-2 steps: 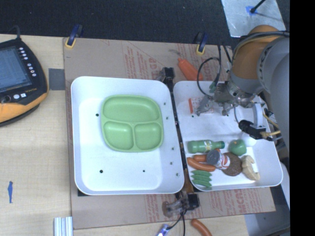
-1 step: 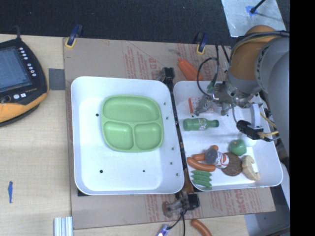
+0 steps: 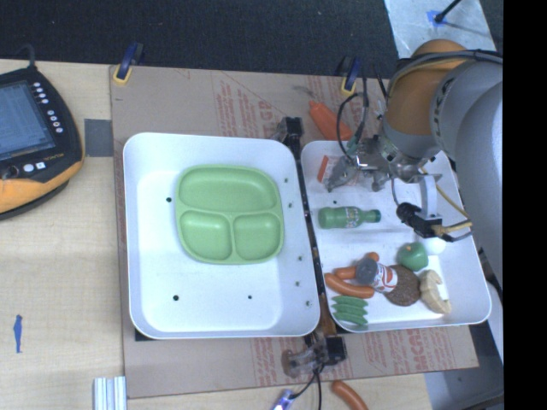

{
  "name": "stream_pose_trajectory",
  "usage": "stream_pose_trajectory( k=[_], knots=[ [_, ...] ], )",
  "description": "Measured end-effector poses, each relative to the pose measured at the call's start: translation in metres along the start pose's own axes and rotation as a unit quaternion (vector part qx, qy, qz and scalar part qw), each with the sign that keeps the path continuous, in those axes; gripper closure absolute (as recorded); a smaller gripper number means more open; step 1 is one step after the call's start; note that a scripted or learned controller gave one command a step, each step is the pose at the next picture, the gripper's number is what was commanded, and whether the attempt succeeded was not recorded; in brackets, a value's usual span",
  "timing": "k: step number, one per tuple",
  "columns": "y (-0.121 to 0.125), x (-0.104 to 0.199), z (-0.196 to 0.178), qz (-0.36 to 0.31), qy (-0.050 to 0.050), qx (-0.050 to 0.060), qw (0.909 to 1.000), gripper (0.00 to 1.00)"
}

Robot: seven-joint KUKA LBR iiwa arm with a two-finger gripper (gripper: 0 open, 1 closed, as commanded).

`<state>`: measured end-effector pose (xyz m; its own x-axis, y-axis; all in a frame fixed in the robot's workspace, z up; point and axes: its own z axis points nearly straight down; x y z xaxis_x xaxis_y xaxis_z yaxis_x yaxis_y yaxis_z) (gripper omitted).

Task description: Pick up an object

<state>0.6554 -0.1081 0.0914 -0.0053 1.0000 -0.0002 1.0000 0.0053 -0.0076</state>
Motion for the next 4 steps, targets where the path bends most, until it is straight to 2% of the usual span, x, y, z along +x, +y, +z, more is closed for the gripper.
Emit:
stream_pose_trajectory(
  k=[1,2,3,4],
  knots=[
    [-0.046,-0.061,-0.096,0.001,0.0,-0.003,1.0,0.0],
    [-0.117,-0.054,0.001,0.0,0.0,-0.001,1.0,0.0],
    [-0.165,0.008,0.001,-0.001,0.0,-0.002,1.0,0.0],
    [-0.164,0.006,-0.009,-0.004,-0.001,-0.002,1.0,1.0]
  ],
)
